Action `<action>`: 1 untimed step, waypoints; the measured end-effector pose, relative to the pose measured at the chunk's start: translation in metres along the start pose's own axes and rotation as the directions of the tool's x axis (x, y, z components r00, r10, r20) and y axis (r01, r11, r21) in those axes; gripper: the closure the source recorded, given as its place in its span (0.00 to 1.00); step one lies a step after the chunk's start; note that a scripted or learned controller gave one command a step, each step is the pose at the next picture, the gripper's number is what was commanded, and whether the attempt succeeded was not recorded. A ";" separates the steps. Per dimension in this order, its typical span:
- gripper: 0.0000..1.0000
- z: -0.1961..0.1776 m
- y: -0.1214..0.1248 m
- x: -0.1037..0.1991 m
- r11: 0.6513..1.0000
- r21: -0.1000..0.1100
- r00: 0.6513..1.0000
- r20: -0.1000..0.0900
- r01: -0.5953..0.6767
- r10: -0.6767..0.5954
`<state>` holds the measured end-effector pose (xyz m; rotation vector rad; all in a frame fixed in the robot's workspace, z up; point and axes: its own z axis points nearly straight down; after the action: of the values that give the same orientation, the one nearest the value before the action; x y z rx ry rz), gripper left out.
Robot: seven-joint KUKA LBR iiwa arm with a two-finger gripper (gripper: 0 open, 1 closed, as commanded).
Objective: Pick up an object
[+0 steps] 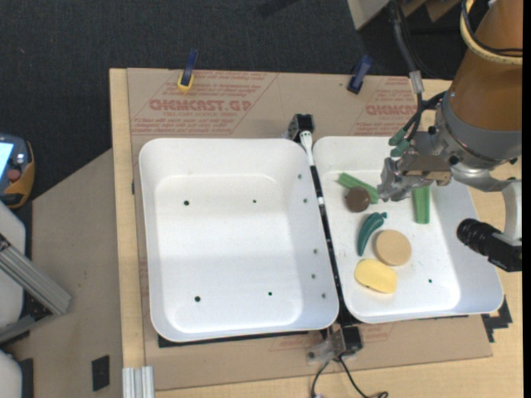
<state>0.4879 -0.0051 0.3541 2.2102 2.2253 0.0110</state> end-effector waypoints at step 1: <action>1.00 -0.011 0.033 0.056 1.000 0.004 1.000 0.000 0.000 0.000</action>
<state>0.5200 0.0510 0.3650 2.2120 2.2268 0.0064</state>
